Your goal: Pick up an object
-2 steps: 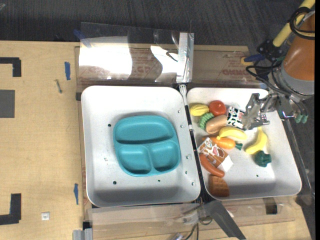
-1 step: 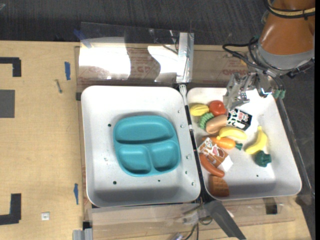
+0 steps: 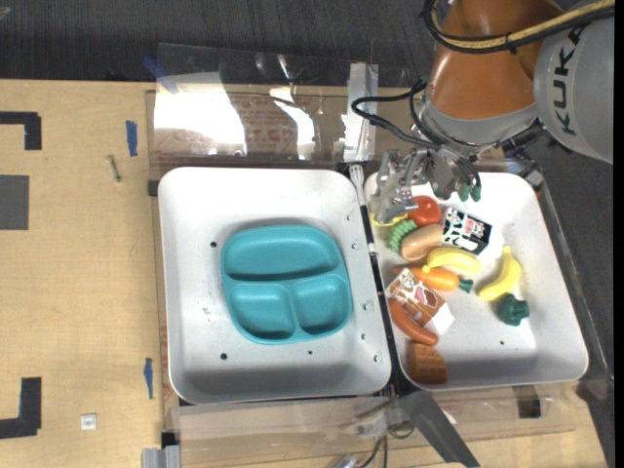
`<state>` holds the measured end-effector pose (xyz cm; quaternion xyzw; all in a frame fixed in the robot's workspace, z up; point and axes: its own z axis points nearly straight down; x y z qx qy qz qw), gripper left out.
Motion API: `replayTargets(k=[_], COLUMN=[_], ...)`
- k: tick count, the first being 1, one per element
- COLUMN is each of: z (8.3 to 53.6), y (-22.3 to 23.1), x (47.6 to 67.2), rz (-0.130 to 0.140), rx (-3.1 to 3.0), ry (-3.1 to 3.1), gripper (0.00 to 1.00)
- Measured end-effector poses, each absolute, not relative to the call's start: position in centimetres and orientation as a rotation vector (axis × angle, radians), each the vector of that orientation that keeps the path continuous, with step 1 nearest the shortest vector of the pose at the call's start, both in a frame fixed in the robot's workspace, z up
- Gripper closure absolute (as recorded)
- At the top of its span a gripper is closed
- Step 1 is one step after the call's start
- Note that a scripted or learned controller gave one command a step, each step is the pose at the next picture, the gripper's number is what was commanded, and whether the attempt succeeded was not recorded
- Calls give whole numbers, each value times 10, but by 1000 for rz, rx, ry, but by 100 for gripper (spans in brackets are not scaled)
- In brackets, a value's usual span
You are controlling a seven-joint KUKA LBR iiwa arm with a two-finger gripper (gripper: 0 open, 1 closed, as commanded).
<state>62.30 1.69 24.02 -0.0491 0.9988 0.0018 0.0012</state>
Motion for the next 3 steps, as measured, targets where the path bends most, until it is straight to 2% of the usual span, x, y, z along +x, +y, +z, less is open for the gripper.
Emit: replayTargets(k=[1,2,3], z=[253,278,249], y=[15,-30,12], x=[625,532,593], rz=[3,-1,3], rx=[-150,12,8], ry=[3125,3134,3138], gripper=[100,100,100])
